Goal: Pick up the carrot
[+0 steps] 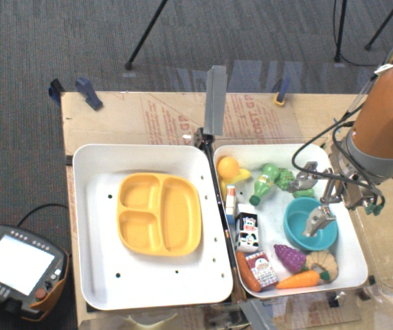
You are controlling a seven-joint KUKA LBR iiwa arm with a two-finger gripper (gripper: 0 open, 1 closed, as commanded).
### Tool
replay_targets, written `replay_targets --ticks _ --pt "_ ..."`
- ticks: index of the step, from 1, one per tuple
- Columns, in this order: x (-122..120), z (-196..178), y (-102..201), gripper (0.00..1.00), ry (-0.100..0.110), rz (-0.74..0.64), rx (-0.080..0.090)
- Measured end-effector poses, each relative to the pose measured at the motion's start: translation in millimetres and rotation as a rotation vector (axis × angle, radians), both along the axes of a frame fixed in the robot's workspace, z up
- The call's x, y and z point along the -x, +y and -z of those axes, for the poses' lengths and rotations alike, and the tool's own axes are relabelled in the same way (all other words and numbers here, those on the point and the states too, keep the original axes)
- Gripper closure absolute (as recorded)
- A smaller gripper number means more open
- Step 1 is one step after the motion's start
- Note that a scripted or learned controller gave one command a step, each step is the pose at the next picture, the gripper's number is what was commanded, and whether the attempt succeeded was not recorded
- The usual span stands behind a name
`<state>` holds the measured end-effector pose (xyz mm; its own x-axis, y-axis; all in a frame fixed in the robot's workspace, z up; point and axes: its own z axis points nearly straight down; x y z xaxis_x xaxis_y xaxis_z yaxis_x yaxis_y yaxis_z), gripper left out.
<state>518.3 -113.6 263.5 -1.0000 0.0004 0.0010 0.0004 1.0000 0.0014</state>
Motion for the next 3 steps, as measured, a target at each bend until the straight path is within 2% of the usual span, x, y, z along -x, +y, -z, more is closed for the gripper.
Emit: replay_targets --ticks 1,2,3 --pt "35.4 136.7 -13.0 0.0 0.013 -0.143 -0.005" --pt "27.9 175.4 -12.2 0.0 -0.008 -0.511 0.0" --pt "27.4 176.5 -6.8 0.0 -0.001 -0.29 -0.001"
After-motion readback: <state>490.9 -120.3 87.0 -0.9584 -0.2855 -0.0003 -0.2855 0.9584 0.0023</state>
